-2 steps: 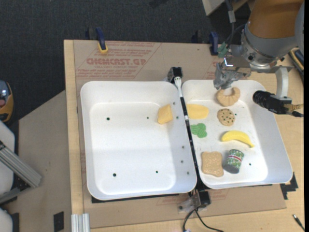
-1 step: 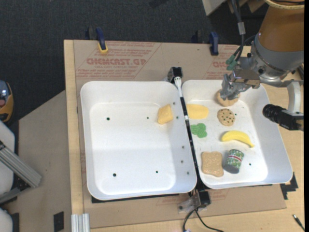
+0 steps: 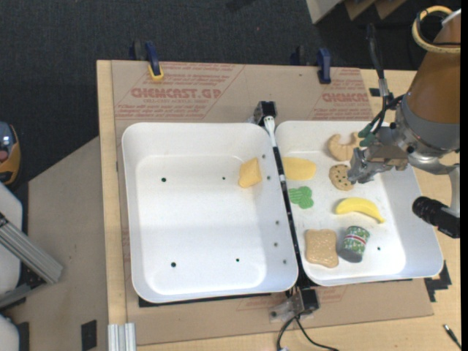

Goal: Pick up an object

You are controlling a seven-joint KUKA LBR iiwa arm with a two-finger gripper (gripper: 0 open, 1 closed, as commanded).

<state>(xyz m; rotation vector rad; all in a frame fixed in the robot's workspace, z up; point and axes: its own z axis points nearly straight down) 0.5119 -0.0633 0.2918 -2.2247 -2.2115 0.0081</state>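
Hovering: we see gripper [image 3: 358, 172] over the right bin [image 3: 420, 265]
cookie [image 3: 339, 176]: just left of jaws
jaws: width we cannot tell

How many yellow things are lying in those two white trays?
3. A yellow wedge lies in the left bin by the divider; a yellow lump and a banana lie in the right bin. The arm may hide more.

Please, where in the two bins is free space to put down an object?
The left bin is bare apart from a yellow piece near the divider. The right bin is crowded: cookie, banana, bread, can, gripper.
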